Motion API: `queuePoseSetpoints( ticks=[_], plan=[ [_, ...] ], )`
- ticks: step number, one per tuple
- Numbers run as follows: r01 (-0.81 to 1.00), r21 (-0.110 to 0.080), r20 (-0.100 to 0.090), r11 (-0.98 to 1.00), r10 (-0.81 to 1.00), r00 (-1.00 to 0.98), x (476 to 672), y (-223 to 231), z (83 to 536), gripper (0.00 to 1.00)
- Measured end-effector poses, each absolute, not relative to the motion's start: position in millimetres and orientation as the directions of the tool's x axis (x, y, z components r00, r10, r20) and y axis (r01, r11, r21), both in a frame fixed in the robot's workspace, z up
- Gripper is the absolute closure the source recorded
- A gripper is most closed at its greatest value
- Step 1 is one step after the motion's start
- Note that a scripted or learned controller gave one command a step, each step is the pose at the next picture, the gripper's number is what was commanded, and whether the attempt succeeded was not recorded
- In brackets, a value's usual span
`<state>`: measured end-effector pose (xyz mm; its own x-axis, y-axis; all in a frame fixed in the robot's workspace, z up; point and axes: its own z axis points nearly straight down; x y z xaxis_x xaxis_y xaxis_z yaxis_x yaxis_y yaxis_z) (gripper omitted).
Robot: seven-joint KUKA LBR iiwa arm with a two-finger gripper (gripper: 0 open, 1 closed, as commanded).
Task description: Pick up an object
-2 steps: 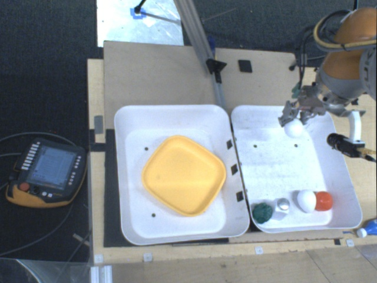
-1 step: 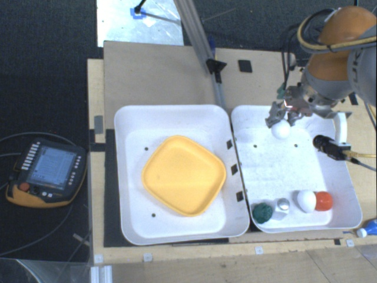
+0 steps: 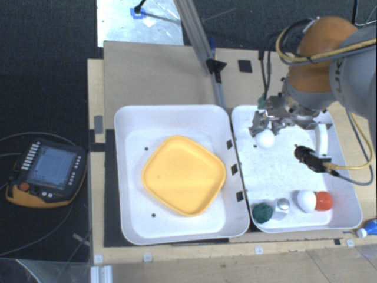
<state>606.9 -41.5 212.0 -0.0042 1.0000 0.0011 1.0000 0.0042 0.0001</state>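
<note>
My gripper (image 3: pixel 267 124) hangs over the far left part of the right bin (image 3: pixel 347 211), under the grey arm with its orange band. A small white ball (image 3: pixel 265 139) lies directly at the gripper's tip, on its near side; whether it is held or just resting on the bin floor cannot be made out. Along the right bin's near wall sit a dark green ball (image 3: pixel 262 212), a small silver object (image 3: pixel 283 205), a white ball (image 3: pixel 305 200) and an orange-red ball (image 3: pixel 323 201). A square yellow plate (image 3: pixel 184 174) lies in the left bin (image 3: pixel 126 158).
A black fitting with a yellow cable (image 3: pixel 310 157) hangs from the arm over the right bin's middle. A metal pole (image 3: pixel 197 31) slants up behind the bins. A teach pendant (image 3: pixel 46 177) lies on the floor at far left.
</note>
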Motion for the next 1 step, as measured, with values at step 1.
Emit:
queuePoseSetpoints(
  ticks=[1],
  plan=[
    [1.000,0.001,0.001,0.004,1.000,-0.004,583.5,6.5,225.8,1.00]
  ],
)
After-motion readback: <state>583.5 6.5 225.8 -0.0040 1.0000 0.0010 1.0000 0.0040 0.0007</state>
